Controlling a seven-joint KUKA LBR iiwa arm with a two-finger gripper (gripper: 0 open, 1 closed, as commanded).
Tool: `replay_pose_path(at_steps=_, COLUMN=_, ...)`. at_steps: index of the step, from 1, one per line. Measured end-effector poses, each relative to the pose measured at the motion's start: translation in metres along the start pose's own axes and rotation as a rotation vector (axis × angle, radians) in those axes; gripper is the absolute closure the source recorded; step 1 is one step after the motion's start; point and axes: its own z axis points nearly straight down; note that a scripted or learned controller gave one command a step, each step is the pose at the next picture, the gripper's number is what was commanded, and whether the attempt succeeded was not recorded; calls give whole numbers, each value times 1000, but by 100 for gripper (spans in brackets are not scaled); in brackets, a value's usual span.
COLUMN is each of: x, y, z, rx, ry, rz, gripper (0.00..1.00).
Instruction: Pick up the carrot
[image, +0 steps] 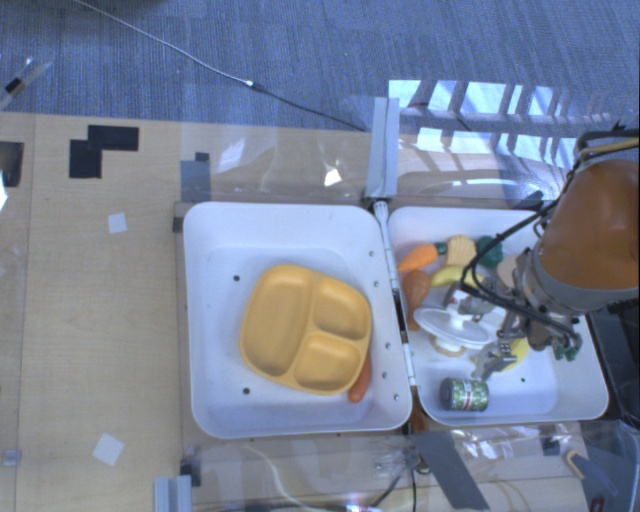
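Plainly at risk of crowding first: carrot (418, 257) lying in the far-left corner of the right bin (585, 400), close against a yellow banana-like piece (456, 272) on its right and just beyond a brownish lump (416, 290). Could easily pinch a neighbour along with it, or shove it against the bin wall and let it roll away. Could also go for the wrong thing, given a second orange-red piece (358, 381) over in the left bin (215, 300).

Seen from above, at a slant: tool (495, 358) low over the near half of the right bin, to the near right of the carrot and clearly apart from it. Released or clenched, cannot tell from this angle; certainly not grasping the carrot. Would need to travel far and left across a white dish (447, 326), with dark cables (500, 240) trailing near the clutter and liable to drag something.

Left bin: one yellow divided plate (305, 330), compartments bare, the orange-red piece touching its near-right rim.

Right bin: carrot, banana-like piece, brownish lump, a green item (488, 250) at the far side, the white dish mid-bin, a green can (465, 394) on its side at the near edge.

Both bins side by side on the wooden desk (100, 350).
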Motion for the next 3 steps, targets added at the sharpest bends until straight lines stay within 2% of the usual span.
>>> replay_pose_path(at_steps=1, x=-81, y=34, z=-41, rx=-1, ry=-10, rz=-11, gripper=0)
replay_pose_path(at_steps=2, x=-175, y=14, z=3, rx=-1, ry=-2, rz=167, gripper=0)
replay_pose_path(at_steps=3, x=-132, y=6, z=98, rx=0, ry=-9, rz=200, gripper=0)
